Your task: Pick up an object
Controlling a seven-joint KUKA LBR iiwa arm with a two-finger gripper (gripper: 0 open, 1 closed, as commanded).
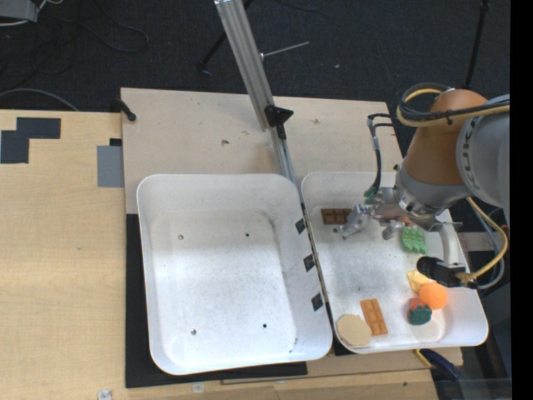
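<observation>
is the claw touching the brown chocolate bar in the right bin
Apart. The camera view shows a strip of bare white bin floor between the claw and the brown chocolate bar, which lies flat to the claw's left.

Both bins look like smooth white plastic, speckled; behind them the bench is matt pale wood, the rail ribbed metal

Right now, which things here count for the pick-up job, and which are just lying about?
Job:
gripper
brown block
green piece
orange ball
red and green piece
orange bar
tan disc
right bin

Lying about:
left bin
metal rail
</observation>
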